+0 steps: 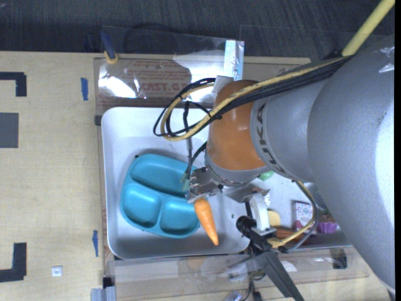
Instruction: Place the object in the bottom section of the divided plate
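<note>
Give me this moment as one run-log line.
arm: over left bin | hand: at plate's right edge | carrot: beside blue divided plate, just below hand | placed: not yet

A pale wooden table is seen, marked with black squares and blue tape strips at the left. A shallow white bin is set on it, with a clear plastic sheet laid at the far side.

Divided plate in the bin; carrot apparently touching its right edge.
</note>
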Robot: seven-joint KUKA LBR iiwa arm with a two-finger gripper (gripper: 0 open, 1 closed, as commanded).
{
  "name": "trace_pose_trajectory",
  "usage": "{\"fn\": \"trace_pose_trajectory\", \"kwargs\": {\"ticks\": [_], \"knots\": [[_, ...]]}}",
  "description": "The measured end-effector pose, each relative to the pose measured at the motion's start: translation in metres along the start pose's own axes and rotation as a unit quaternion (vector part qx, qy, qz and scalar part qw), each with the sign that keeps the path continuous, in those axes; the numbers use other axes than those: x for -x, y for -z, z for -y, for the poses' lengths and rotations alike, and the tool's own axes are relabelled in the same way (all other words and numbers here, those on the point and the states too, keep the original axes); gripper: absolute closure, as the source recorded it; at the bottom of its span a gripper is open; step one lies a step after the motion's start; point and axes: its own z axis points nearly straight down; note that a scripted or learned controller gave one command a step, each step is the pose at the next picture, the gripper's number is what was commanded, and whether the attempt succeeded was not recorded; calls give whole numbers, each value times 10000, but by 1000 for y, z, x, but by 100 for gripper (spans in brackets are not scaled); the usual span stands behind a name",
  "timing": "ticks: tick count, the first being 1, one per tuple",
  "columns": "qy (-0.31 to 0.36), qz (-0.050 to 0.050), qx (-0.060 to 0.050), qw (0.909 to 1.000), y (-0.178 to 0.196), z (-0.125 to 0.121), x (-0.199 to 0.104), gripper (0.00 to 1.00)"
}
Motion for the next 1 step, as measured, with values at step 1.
{"fn": "trace_pose_trajectory", "kwargs": {"ticks": [1], "knots": [[-1052, -1, 35, 9944, 26, -19, 14, 100]]}}
